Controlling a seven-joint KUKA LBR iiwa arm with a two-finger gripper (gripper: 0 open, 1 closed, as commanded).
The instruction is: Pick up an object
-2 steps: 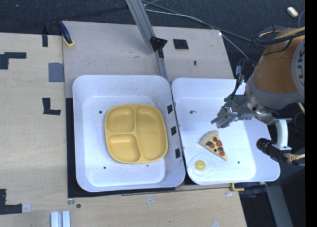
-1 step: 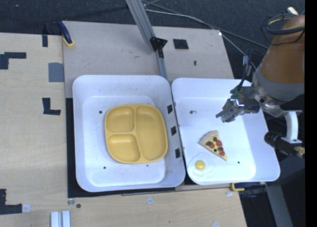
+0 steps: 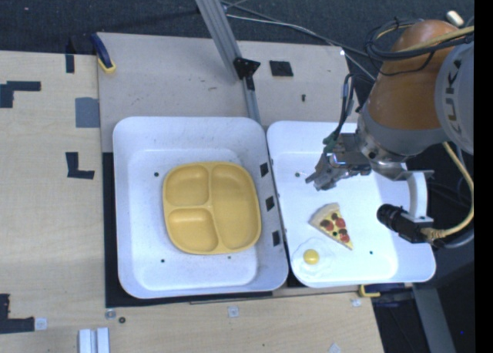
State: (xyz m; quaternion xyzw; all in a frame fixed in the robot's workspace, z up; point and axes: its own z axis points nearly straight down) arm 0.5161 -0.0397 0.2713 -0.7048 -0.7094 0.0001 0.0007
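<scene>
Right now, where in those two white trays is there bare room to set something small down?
Left bin: a bare strip between the yellow plate and the bin's left wall, another along its front. Right bin: the back-left corner and the front-right floor beside the pizza slice. Crowded: its middle, where gripper, pizza slice and fried egg cluster.

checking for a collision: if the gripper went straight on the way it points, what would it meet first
Most likely the gripper meets bare floor of the right bin, clear of the pizza slice, though depth is unclear here.
</scene>
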